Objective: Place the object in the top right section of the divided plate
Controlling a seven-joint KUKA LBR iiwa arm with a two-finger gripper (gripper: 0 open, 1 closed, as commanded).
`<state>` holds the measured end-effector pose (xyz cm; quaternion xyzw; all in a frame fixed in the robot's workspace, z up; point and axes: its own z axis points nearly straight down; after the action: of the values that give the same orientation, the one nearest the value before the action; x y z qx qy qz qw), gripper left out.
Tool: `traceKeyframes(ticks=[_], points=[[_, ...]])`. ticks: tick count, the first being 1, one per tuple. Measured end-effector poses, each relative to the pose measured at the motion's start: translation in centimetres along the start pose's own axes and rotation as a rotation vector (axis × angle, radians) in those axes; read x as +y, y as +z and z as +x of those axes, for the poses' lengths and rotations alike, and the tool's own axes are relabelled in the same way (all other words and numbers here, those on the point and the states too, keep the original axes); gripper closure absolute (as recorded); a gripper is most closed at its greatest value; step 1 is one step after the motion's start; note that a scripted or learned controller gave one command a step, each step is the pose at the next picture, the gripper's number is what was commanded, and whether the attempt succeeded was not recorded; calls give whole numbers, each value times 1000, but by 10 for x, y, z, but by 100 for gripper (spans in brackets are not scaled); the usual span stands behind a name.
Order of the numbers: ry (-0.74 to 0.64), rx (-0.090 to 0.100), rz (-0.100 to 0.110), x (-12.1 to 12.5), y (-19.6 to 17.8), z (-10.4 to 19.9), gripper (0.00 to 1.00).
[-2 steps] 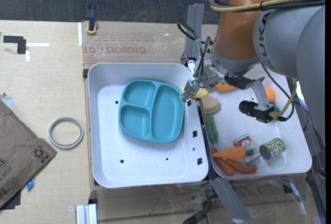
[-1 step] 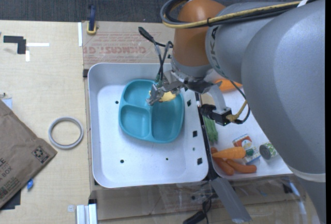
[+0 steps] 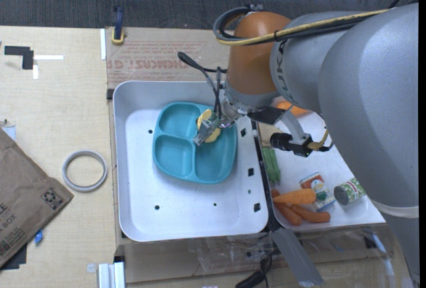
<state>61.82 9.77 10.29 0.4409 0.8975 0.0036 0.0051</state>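
While my claw grips the yellow object low over the divided plate, at its top right section, release remains pending.

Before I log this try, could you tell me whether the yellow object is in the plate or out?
In: the yellow object lies over the teal divided plate, toward its upper right, at the gripper.

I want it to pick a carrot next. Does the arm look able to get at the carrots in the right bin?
Probably yes: the carrots lie uncovered near the right bin's front, but the gripper is over the blue plate with something yellow.
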Motion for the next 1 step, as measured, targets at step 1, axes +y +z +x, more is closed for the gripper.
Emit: traceKeyframes(ticks=[1], points=[[68, 9, 17, 12, 1, -10, 100]])
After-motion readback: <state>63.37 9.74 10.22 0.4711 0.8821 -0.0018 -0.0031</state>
